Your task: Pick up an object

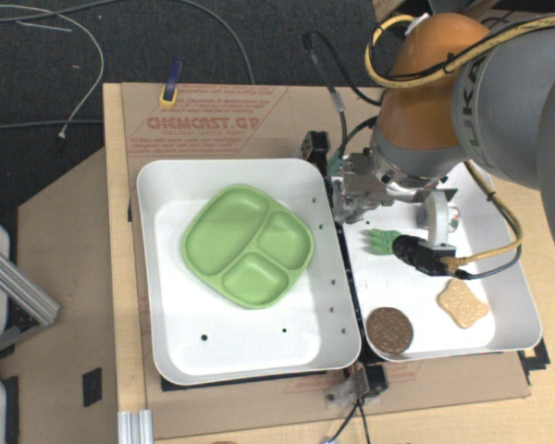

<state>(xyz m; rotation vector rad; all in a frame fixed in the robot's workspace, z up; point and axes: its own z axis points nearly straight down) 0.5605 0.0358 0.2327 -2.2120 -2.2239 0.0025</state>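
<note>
My gripper (353,200) hangs over the far left part of the right bin (509,248), close to the wall between the two bins. A small green toy piece (381,240) lies just in front of it and slightly to the right, apart from it. At the bin's near left corner lies a round brown cookie (389,329). A tan, toast-like piece (463,303) rests near the right front. The arm's orange band and grey body cover the back of this bin.
The left bin (166,276) holds a light green divided plate (248,244) near its middle. Both bins stand on a cardboard sheet (213,114) with a small blue and yellow item (172,80) at its far edge. Cables trail over the dark floor behind.
</note>
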